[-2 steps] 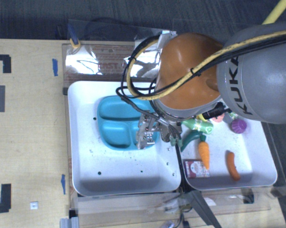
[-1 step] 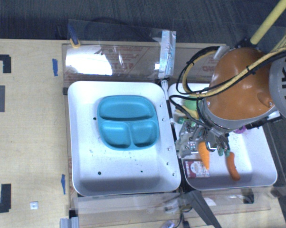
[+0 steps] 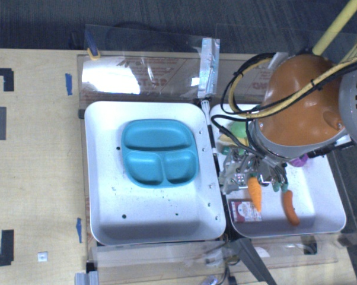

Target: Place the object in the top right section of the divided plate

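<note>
Toy carrot (image 3: 255,195) — likely light, rigid, slick; grasp mid-body. Just below gripper (image 3: 252,174) — grip state indiscernible. Divided plate (image 3: 160,151) well left.

Obscured items, right bin
Arm (image 3: 303,105) covers much of the right bin (image 3: 327,218); green object (image 3: 241,129) and purple object (image 3: 299,160) partly hidden, identities indeterminate.

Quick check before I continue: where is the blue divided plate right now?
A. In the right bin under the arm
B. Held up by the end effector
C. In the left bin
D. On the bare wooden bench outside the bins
C: the blue divided plate lies flat in the left bin, while the end effector is over the right bin among the toy items.
</note>
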You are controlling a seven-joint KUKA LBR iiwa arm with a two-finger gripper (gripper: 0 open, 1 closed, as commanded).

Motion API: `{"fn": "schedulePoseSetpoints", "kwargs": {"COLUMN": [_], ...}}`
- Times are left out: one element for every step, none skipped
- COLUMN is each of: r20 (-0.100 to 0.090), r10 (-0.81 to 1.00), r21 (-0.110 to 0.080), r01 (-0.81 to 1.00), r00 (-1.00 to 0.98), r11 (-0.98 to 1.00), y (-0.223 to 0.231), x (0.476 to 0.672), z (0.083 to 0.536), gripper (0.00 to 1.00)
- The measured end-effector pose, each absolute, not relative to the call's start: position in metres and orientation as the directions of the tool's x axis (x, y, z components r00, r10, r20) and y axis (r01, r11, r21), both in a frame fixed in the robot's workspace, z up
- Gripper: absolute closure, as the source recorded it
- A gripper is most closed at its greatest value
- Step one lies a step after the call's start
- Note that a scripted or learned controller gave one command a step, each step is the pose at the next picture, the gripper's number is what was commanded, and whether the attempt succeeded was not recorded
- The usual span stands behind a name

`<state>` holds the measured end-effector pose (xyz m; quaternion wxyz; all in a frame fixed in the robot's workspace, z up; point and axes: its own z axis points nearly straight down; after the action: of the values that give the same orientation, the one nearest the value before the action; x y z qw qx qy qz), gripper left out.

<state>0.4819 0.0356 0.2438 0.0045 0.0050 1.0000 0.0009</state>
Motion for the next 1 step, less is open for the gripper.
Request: {"fn": "schedulePoseSetpoints", "kwargs": {"r20": [-0.009], "r10": [0.085], "r21": [0.001], "r01": [0.085], "r00": [-0.996], "r11": [0.996], "y": [0.0002], "x": [0.4841], "z": [0.2847], "gripper": [1.00]}}
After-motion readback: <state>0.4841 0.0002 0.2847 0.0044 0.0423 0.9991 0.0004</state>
